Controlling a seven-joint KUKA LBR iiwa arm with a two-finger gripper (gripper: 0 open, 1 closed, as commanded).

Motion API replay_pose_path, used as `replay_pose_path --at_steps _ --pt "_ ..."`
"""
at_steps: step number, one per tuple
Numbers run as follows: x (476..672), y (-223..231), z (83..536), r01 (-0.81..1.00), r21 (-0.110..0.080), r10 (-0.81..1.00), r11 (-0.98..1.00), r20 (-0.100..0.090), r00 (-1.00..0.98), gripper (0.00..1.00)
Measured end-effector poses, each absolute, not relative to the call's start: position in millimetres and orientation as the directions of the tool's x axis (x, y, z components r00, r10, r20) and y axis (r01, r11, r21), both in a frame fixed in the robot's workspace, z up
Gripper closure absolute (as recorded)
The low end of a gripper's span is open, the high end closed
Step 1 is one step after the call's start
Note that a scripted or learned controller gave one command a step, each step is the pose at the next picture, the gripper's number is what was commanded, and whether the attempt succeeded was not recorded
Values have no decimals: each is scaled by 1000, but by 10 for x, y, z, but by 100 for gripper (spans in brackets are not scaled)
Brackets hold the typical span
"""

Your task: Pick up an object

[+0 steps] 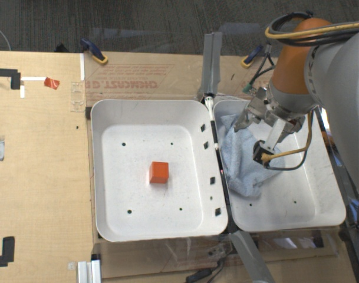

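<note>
Hand [247, 121] hangs low over the pale blue cloth [241, 164] bunched at the right bin's [312, 208] nine o'clock wall, likely its target; whether spread or pinching, I cannot tell.

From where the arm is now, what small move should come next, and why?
Probably a short, straight descent onto the blue cloth. The gripper sits right at the cloth's upper edge in the right bin, so the cloth is the nearest target. The orange cube lies in the left bin, across the divide, and would need a far longer move.
</note>
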State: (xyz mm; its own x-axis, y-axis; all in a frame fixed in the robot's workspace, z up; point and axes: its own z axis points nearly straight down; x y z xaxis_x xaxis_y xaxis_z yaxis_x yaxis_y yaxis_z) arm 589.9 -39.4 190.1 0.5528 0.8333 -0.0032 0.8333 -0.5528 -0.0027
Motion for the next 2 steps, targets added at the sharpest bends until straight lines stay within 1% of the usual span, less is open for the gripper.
replay_pose_path --at_steps 1,2 --pt "6546 -261 1903 886 -2 886 -464 -4 464 0" --pt "6145 -1332 927 799 -1 799 -601 -3 601 0"
